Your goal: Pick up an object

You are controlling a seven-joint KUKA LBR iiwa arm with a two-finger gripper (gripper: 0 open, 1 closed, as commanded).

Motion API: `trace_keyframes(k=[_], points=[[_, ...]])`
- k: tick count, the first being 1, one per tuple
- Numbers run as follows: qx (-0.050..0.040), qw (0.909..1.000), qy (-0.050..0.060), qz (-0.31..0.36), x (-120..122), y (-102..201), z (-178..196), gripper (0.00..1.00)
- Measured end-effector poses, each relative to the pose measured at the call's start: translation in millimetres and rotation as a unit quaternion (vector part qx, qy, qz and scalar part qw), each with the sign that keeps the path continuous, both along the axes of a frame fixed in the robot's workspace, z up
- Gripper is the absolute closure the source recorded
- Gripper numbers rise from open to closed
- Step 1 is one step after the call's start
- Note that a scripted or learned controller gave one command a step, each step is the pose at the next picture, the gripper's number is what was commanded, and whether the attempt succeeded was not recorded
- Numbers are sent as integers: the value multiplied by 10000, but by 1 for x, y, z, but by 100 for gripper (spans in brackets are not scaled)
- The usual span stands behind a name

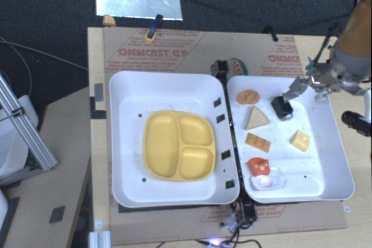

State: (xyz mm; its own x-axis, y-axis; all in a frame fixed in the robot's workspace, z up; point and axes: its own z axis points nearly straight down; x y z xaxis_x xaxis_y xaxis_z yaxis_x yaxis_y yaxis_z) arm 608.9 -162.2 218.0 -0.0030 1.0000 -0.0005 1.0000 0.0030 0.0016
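On the tabletop [64, 119], two shallow bins sit side by side. The left white plastic bin [125, 125] holds one yellow three-compartment plastic plate [177, 145], lying flat near its middle.

The right white plastic bin [331, 177] holds six small pieces, one of each kind. A round orange biscuit [248, 97] lies near the far left corner. Just in front of it is a pale cream wedge [256, 118], then a brown ridged rectangular bar [258, 142]. A red toy tomato [259, 166] touches a glossy white lump [266, 181] at the near edge. A pale yellow cheese-like chunk [300, 140] sits apart, further right.

At the far right, the grey arm reaches in and its gripper [318, 85] hangs above the far part of the right bin. Whether its jaws are spread or pressed together cannot be told from this slant. Nothing is seen between them.

The step in hand looks like the approach: a target is being lined up, and no piece is lifted. All six candidates rest on the bin floor. The cream wedge and the yellow chunk are nearest the gripper.

The next move probably calls for centring over one piece and coming straight down. The yellow chunk stands clear of its neighbours and looks the easier pick. The tomato, pressed against the white lump, risks a double catch.
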Motion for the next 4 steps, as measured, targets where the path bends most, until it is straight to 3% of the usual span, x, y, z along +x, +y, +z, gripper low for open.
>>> trace_keyframes(k=[1,2,3,4], points=[[16,10000,69,-24,-60,-13,-112,0],[34,10000,19,36,-71,85,-135,0],[4,10000,-10,-3,-70,78,-123,100],[34,10000,-41,65,-92,187,-28,100]])
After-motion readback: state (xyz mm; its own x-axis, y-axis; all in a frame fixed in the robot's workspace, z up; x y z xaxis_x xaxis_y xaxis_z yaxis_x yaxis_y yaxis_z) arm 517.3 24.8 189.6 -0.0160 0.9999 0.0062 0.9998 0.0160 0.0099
